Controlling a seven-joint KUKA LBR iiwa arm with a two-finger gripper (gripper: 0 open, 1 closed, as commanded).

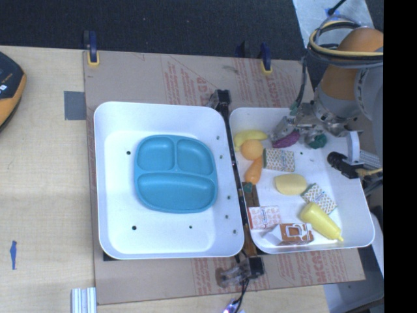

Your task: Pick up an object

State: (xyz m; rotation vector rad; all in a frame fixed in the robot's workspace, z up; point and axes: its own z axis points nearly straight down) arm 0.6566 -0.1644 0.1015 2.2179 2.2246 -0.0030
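The right bin (361,197) holds several toy foods: a purple piece (286,137), a yellow piece (251,136), an orange ball (251,150), a carrot (254,170), a patterned packet (280,159), a pale yellow lump (290,184) and a yellow cone-like piece (320,221). My gripper (301,119) hangs low over the bin's far end, just above and right of the purple piece. Whether it touches that piece is unclear. The grey arm with its orange band (352,57) rises behind it at the upper right.
The left bin (111,175) bears a blue divided plate (175,173). A teal bit (317,140), a second patterned packet (318,197), a red-and-white packet (264,217) and a brown carton (296,233) also lie in the right bin. A black part (342,163) juts in from the right.
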